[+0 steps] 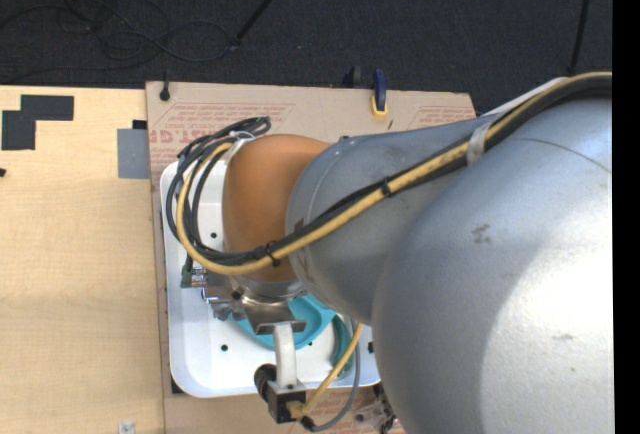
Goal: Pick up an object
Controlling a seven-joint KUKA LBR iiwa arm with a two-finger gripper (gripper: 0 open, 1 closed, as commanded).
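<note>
The grey arm (480, 252) takes up most of what I can see. It leans in over the white bin (215, 362), its orange band (265, 202) above the bin's far half. The pale wooden bench (80, 272) spreads to the left of the bin, and a cardboard sheet (300, 112) shows beyond the bin's far edge, with a blue clamp (379, 90) on the cardboard's far side.

Inside the bin, towards its near right part, lies a teal thing (312, 322) with a curved rim, perhaps a shallow dish or lid. Only an arc of it shows from under the wrist. I take it for the object to be picked.

The gripper (262, 314) sits low in the bin, at the teal thing's left edge. I cannot tell whether it is open or closed, or whether it has anything in it, because the wrist hides its working end.

My reading is that the arm is at the bottom of its reach, at the grasp itself. The next move calls for a firm closure on that rim and then a straight lift clear of the bin walls. A thin curved edge could easily slip out.

At the bin's left wall, beside the wrist, is a small greenish scrap (187, 274), too small to name. The arm covers everything to the right of the bin.
</note>
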